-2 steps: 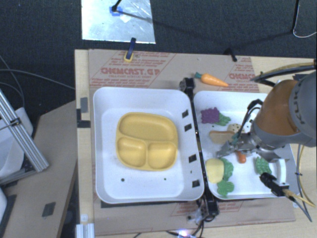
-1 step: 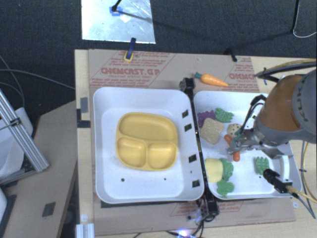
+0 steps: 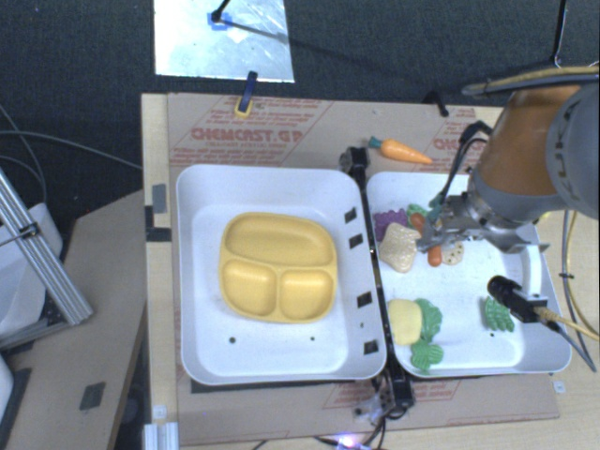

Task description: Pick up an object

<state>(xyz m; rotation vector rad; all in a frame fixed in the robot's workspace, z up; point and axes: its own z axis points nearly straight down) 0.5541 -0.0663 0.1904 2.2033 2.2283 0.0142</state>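
The claw point(image 3: 437, 236) hangs low over the upper part of the right bin point(image 3: 464, 340), in among a tight cluster of toy food. From this slant I cannot tell how far open it is, or whether it has hold of anything.

The likeliest candidates are the small red piece point(image 3: 435, 257) and the speckled piece point(image 3: 454, 252) just under it, with the beige chunk point(image 3: 400, 248) just beside them. The crowding is the risk. Closing here could catch two things at once, pinch an edge and let it slip, or push a neighbour aside and come up with nothing. The red piece looks small and round enough to roll off.

The count, moving outward:
- one red piece, one speckled piece and one beige chunk
- one bunch of purple grapes point(image 3: 390, 221), touching the chunk
- one small green bit point(image 3: 416, 216) near the grapes
- one yellow piece point(image 3: 404, 322)
- three green leafy pieces, at point(image 3: 430, 317), point(image 3: 427, 354) and point(image 3: 498, 315)
- one yellow divided plate point(image 3: 278, 265), alone in the left bin point(image 3: 202, 251)
- one carrot point(image 3: 401, 151), lying outside both bins on the tabletop point(image 3: 281, 134)
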